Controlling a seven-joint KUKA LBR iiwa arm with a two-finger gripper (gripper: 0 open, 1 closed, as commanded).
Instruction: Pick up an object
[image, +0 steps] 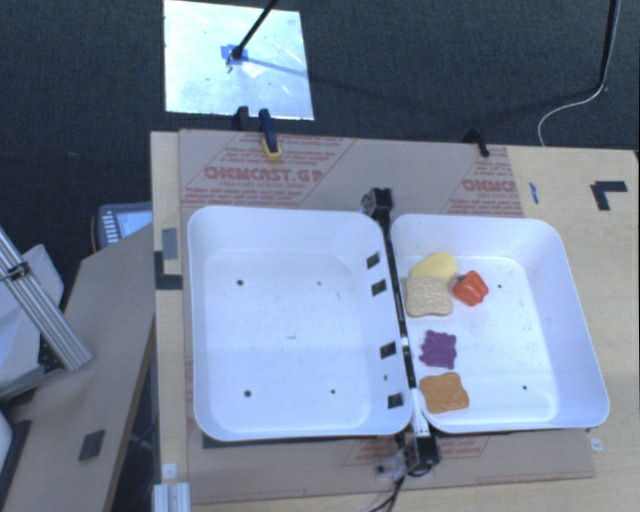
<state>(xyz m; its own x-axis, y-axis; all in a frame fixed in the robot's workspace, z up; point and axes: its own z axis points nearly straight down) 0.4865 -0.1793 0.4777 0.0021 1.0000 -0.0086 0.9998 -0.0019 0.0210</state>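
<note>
Two shallow white plastic bins sit side by side on a board printed with red lettering (300, 172). Both have rounded corners and smooth, slightly glossy walls.

The left bin (215, 250) has a flat floor marked by a few small dark dots.

The right bin (560, 300) holds five small objects, all clustered in its left half, close to the seam between the bins:
- yellow piece (434, 265), rounded and smooth, farthest of the group
- tan piece (428, 296), flat, squarish with a grainy surface (bread-like), touching the yellow piece's near edge
- orange-red piece (471, 288), chunky and glossy, just right of the tan piece
- purple piece (438, 349), flat with a ragged, lobed outline, near of the tan piece and apart from it
- orange-brown piece (444, 392), flat with a wavy edge, nearest of the group, just beyond the purple piece

Gripper state: cannot tell from this view.

Small black clips line the seam (384, 290).
</note>
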